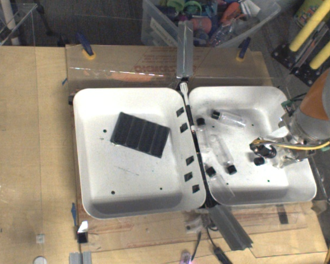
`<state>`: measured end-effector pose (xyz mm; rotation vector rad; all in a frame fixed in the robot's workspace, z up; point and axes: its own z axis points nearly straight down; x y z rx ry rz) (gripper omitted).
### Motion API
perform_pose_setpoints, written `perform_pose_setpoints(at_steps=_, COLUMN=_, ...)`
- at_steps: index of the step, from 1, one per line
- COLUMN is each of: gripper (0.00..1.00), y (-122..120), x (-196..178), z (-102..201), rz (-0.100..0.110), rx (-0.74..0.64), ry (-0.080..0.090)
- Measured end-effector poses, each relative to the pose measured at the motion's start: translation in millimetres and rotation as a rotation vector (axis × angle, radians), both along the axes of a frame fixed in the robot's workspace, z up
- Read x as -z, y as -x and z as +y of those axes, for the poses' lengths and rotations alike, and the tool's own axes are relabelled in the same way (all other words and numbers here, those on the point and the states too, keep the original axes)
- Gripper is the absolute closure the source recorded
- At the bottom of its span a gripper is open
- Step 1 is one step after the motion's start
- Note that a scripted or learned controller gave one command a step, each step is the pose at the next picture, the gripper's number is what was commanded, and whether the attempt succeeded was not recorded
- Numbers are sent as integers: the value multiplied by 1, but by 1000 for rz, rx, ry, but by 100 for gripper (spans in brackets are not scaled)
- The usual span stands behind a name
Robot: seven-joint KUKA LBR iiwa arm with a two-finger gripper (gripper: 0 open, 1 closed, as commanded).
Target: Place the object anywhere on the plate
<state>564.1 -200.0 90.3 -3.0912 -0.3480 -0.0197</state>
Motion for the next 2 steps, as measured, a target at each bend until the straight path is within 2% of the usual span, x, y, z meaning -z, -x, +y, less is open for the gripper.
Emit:
perform_pose_setpoints(at_steps=1, gripper=100, y=9, x=0, z=-1, rz=-2, rx=-4, ry=-1)
perform_pose_setpoints(at_steps=2, gripper=100, y=56, x=1, z=-3, rz=2, rx=0, ry=-4)
